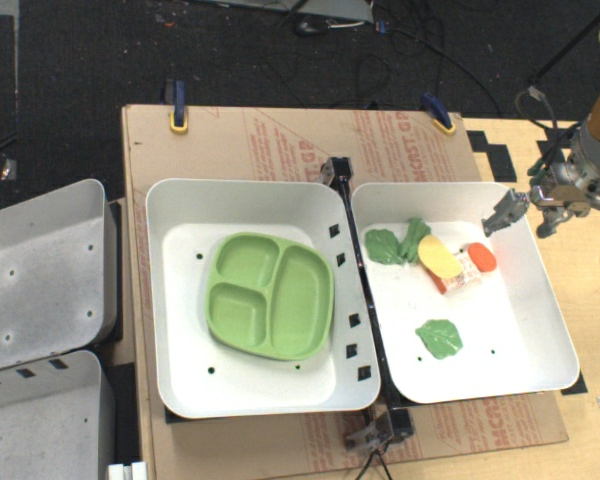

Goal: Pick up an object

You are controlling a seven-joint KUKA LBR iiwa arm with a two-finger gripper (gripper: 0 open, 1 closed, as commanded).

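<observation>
Two white bins sit side by side on the desk; my targets lie in the right bin (540,298). Near its middle: a yellow piece (438,257) touching a red-and-white piece (468,268), with two dark green leaves (395,241) just beside them toward the divider. One lighter green leaf (439,338) lies apart, nearer the front edge. Left bin holds a green divided plate (271,296).

Step in hand, as I judge it: approach, nothing picked yet. My end effector (528,213) hovers over the right bin's far right corner, fingers spread apart, nothing between them. Arm comes in from the right edge, wrist tipped toward the bin.

Next move calls for travel inward toward the yellow and red cluster, then a descent. Pieces touch each other, so a grab may catch two or push one aside. The lone leaf is flat; likely hard to pinch.
</observation>
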